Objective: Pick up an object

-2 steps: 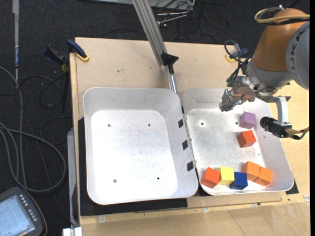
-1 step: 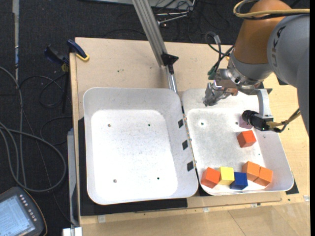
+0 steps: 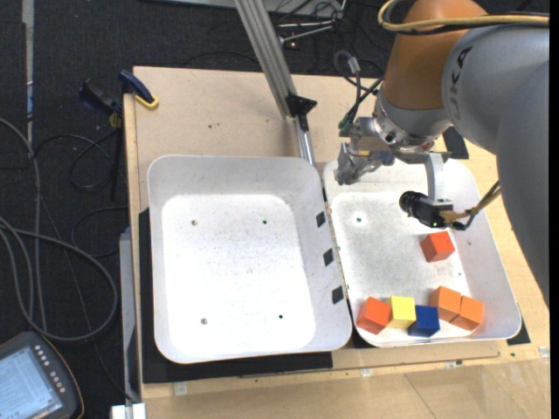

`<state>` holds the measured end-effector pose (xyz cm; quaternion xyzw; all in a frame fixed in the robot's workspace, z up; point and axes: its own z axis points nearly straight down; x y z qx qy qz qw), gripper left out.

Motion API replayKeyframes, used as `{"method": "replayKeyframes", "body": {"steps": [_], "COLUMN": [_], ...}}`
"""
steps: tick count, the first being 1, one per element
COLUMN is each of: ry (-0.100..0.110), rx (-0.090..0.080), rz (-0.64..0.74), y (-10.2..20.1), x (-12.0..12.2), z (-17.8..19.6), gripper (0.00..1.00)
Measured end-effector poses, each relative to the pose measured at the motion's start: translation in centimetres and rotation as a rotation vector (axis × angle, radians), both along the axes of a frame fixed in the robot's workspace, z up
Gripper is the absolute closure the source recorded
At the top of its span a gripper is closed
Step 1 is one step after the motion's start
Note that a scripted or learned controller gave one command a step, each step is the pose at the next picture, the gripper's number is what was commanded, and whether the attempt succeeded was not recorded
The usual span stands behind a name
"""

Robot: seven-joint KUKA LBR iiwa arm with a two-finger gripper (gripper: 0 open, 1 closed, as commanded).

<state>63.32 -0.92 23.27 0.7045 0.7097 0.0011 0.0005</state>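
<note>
The arm's two-finger gripper hung over the far-left corner of the right-hand shallow white plastic bin; whether it was spread or closed could not be told from this slanted view, and nothing showed in its hold. Nearest it lay a lone orange cube-shaped block, out on bare bin floor with free sides all round, so probably the easiest take. Along the near wall sat the rest: an orange block, a yellow block and a blue block touching in a row, then two more orange blocks pressed together. They looked light, rigid and flat-sided, best pinched across opposite faces. The clustered ones crowded each other and the wall. The left white bin sat alongside on the desk.
</note>
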Motion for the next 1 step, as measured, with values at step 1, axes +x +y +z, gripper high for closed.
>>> {"method": "replayKeyframes", "body": {"steps": [1], "ry": [0.000], "rx": [0.001], "rz": [0.002], "y": [6.21], "x": [0.35], "z": [0.47], "gripper": [1.00]}}
